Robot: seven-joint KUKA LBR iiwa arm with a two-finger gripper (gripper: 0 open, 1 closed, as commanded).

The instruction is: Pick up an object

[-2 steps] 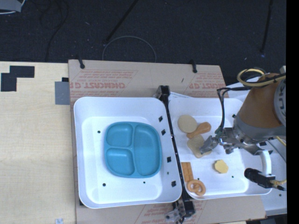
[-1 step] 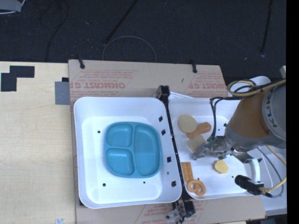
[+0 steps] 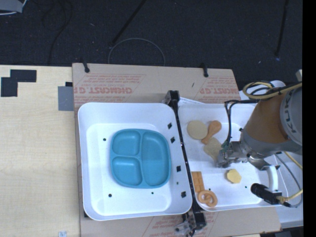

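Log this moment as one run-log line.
arm: over right bin | hand: low among food pieces, grip state unclear | nearest: pale piece, yellow piece | left bin: blue divided plate | pick: not confirmed

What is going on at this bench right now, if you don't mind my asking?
A KUKA arm reaches into the right bin from the right, its gripper low over a pale food piece. Around it lie a round cracker, a drumstick, a yellow piece, a waffle stick and a pretzel. The left bin holds a blue divided plate. Nothing looks lifted yet.
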